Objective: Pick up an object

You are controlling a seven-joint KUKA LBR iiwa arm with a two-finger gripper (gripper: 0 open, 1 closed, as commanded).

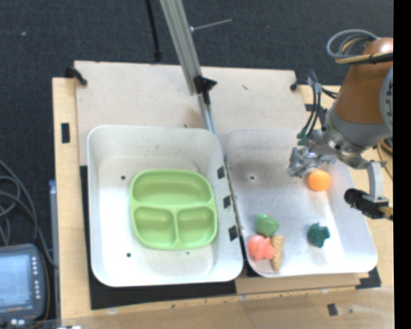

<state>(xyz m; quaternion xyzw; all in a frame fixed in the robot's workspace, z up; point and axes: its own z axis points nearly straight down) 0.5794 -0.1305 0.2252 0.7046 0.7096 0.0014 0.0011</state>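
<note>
The claw [303,162] hangs over the right bin [257,156], and I cannot tell its state. An orange ball [319,180] lies just at its 4 o'clock. It should centre above the ball, descend straight, then grip gently, because round things roll away.

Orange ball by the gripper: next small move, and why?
Probably shift the gripper slightly toward the orange ball and centre over it before descending. The gripper sits just beside the ball in the right bin, nearer the bins' shared wall, not above it. The ball lies apart from the green and pink toys, so it looks the easiest pick.
</note>
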